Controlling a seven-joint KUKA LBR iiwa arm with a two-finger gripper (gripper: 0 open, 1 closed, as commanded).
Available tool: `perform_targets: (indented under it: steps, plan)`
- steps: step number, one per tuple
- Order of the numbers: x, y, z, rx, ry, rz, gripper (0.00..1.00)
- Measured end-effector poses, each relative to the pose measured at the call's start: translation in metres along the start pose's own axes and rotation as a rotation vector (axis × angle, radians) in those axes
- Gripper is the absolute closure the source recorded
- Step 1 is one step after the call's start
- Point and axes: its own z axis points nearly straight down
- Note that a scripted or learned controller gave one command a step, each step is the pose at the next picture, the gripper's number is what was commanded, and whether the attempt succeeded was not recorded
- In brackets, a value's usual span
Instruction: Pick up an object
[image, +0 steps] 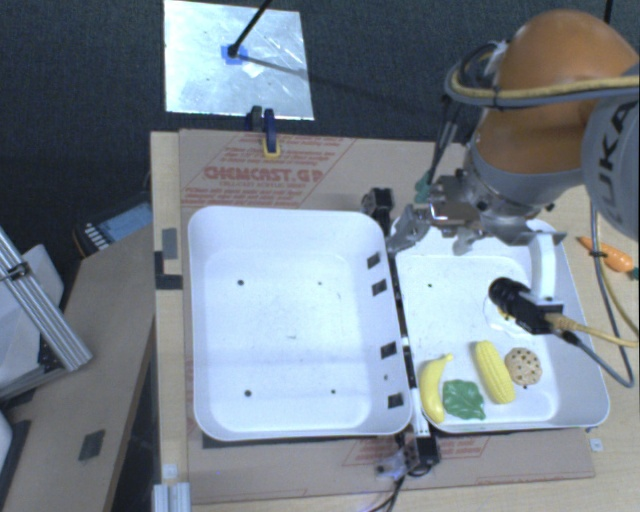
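A: Four objects are seen in the right bin (560, 405), all bunched at its near edge: a banana (433, 386), a green piece (463, 398) just beside it, a corn cob (493, 371) next along, and a cookie (523, 366) touching the corn.

B: Gripper?

A: The gripper (432, 222) is placed over the far corner of the right bin, beside the divider, well apart from all four. The jaw state cannot be told; that part is hidden under the wrist. Nothing is seen held.

B: Risks?

A: Crowding, mostly. The corn is flanked by the cookie and the green piece, so a neighbour is likely to be nudged or pinched too. The banana is pressed near the divider wall, so a finger could be blocked by the rim there. A black part with a yellow cable (522, 303) is hung over the right bin between gripper and objects and could be snagged. The left bin (215, 240) is not involved.
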Motion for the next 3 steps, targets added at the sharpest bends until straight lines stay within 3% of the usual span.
perform_targets:
  steps: [1, 2, 3]
  plan:
    - [0.029, -0.057, 0.003, 0.020, -0.002, 0.002, 0.00]
    - [0.110, -0.044, 0.025, 0.020, -0.001, -0.002, 0.00]
    - [0.188, 0.008, -0.001, 0.012, 0.000, 0.000, 0.00]
